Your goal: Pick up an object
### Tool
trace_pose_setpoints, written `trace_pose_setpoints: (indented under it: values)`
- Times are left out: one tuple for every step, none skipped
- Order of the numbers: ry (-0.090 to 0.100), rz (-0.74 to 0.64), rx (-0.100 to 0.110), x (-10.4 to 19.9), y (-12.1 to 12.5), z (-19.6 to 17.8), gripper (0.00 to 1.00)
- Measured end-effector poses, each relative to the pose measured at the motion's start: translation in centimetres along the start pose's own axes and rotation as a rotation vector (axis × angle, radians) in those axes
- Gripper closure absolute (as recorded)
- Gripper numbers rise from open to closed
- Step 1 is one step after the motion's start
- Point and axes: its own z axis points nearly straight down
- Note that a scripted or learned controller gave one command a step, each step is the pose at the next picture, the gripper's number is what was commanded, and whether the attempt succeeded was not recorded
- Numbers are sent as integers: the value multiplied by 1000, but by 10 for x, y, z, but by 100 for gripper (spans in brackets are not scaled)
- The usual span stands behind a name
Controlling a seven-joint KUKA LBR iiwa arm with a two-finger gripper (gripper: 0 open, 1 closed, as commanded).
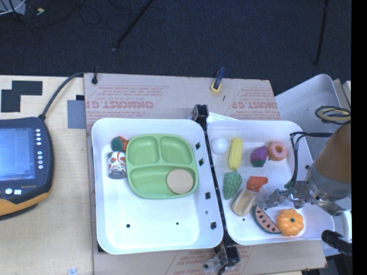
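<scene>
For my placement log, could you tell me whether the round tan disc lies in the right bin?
No, the round tan disc lies on the green divided tray in the left bin.

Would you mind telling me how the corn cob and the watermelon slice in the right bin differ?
The corn cob is plain yellow; the watermelon slice is red with a green rind. The corn is a straight stick standing lengthwise near the bin's far side; the watermelon is a curved wedge near the front, beside the pumpkin. Both lie flat in the right bin.
</scene>
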Motion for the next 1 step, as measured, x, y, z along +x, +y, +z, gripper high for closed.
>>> trace_pose_setpoints:
  values:
    - [-2, 0, -6, 2, 1, 17, 0]
